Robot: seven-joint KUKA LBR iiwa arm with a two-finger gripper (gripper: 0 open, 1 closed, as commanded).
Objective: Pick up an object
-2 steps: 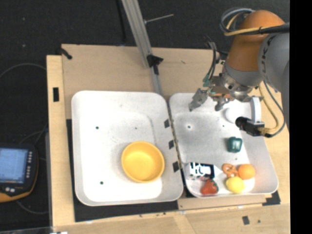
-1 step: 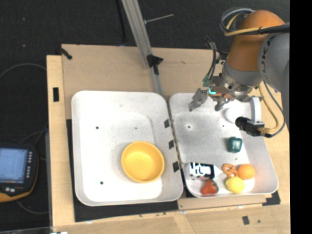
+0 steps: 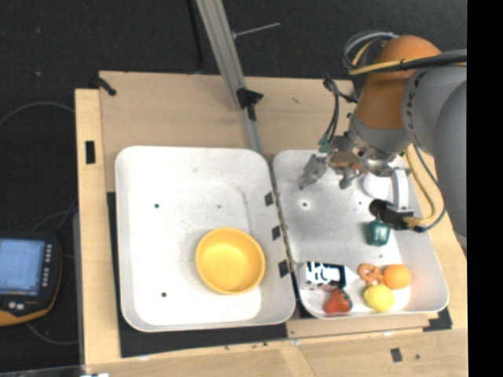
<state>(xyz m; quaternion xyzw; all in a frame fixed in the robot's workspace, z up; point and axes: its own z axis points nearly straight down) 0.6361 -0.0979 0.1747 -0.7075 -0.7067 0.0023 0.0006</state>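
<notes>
The gripper [image 3: 328, 173] hangs with open, empty jaws over the right bin [image 3: 330, 218]; it should descend straight onto one separate object, maybe the green one [image 3: 378, 232].

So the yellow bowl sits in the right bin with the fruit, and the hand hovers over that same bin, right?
Not quite. The camera view shows the yellow bowl in the left bin, alone. The fruit lies in the right bin, and the hand hovers over that right bin.
</notes>
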